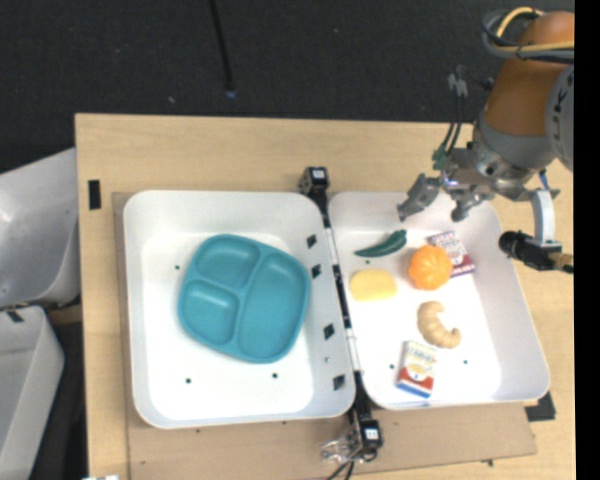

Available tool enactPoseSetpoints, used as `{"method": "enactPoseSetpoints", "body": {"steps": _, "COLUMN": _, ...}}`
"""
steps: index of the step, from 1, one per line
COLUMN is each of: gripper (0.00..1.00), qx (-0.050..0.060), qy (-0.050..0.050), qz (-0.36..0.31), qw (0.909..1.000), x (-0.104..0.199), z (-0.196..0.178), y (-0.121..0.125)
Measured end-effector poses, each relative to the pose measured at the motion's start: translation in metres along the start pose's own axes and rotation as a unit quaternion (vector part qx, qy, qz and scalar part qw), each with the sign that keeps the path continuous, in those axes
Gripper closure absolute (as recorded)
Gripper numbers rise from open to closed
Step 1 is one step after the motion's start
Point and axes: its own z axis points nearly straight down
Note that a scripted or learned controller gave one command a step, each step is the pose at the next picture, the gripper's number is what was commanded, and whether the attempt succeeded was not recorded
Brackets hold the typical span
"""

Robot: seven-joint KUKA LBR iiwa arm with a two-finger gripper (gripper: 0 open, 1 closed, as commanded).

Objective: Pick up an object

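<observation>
Two white bins [150,368], your spread-fingered gripper [442,198] holding nothing above right bin's far edge, green pepper [382,244], orange [430,267], yellow block [373,285], croissant [438,324] nearby, small carton's [417,370] print unreadable.

Around the orange [430,267] in the right bin [510,343] things crowd close: a small packet [452,250] touches it behind, a yellow block [373,285] sits just left, a green pepper [382,244] lies up-left, and a croissant [439,324] is near in front. A carton [417,369] lies beyond the croissant. Right of the orange, bare bin floor runs to the wall.
</observation>
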Motion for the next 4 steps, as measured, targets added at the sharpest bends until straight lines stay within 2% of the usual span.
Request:
{"method": "enactPoseSetpoints", "body": {"steps": 2, "gripper": 0.00, "qx": 0.002, "qy": -0.001, "qz": -0.002, "qw": 1.0000, "x": 0.005, "z": 0.110, "y": 0.017}}
{"method": "enactPoseSetpoints", "body": {"steps": 3, "gripper": 0.00, "qx": 0.001, "qy": -0.001, "qz": -0.002, "qw": 1.0000, "x": 0.004, "z": 0.130, "y": 0.018}}
{"method": "enactPoseSetpoints", "body": {"steps": 4, "gripper": 1.00, "qx": -0.001, "qy": -0.002, "qz": -0.002, "qw": 1.0000, "x": 0.003, "z": 0.118, "y": 0.019}}
